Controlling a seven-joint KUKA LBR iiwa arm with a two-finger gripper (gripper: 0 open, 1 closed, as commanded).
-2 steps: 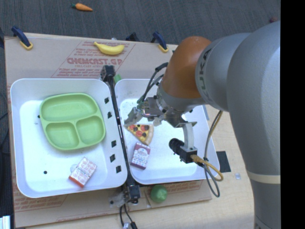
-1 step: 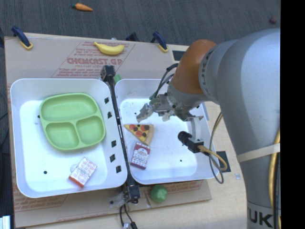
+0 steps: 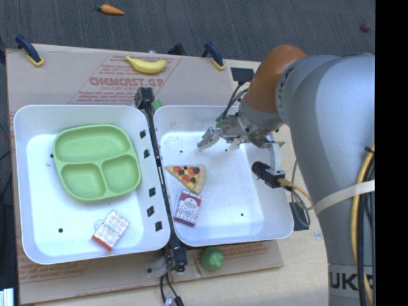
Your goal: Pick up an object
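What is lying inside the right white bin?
In the right bin: a pizza slice and a small red carton. The arm covers its far right corner.

Right white bin [image 3: 274, 218]: a flat toy pizza slice [image 3: 187, 175], yellow crust with red and dark toppings, lies near the left wall, its tip pointing left. Just below it, nearly touching, lies a small red-and-white carton [image 3: 187, 208], flat and slightly tilted. Left white bin [image 3: 25, 190]: a light green three-compartment plastic plate [image 3: 95, 161], upright, and a red-and-white packet [image 3: 110, 229] lying flat near the front.
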